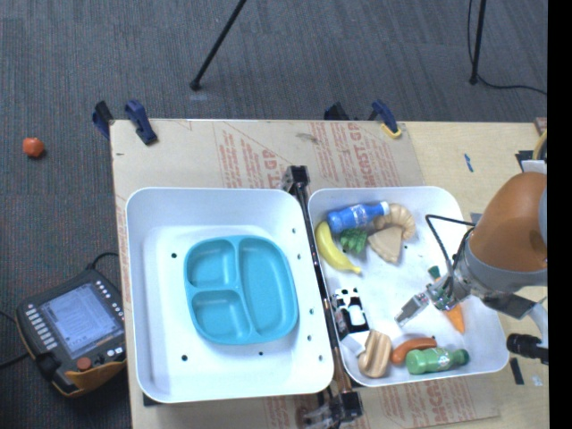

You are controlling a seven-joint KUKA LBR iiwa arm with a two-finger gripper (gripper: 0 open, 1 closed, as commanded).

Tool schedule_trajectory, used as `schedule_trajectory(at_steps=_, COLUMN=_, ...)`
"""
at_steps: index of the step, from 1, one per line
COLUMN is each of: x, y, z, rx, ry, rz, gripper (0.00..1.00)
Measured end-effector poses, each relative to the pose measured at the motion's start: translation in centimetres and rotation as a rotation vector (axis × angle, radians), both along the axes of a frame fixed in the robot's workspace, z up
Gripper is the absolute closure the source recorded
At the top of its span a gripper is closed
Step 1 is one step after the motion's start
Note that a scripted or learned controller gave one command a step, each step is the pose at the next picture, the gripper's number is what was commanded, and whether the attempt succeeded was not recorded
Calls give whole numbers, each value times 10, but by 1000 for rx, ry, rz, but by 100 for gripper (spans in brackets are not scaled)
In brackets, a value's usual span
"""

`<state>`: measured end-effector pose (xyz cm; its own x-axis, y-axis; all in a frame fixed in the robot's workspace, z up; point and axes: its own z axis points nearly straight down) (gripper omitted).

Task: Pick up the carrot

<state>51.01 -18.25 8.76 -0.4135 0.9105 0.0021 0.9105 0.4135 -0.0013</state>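
Observation:
The carrot, a small orange wedge, lies in the right white bin near its right wall. My gripper hangs low over the bin floor, just left of and above the carrot and touching or nearly touching it. The grey arm with its orange band reaches in from the right and hides part of the bin's right side. I cannot tell whether the carrot is held.
Also in the right bin are a blue bottle, a banana, broccoli, bread pieces, a black-and-white item, a bread roll, a red-orange sausage-like item and a green bottle. The left bin holds a blue divided plate.

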Motion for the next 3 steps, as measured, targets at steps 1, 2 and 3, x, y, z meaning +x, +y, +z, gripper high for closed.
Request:
schedule_trajectory(at_steps=1, x=-25, y=20, z=0, rx=1, ry=0, rz=191, gripper=0)
schedule_trajectory(at_steps=2, x=-24, y=19, z=0, rx=2, ry=-1, rz=632, gripper=0)
schedule_trajectory(at_steps=3, x=50, y=-20, z=1, rx=0, ry=-5, rz=847, gripper=0)
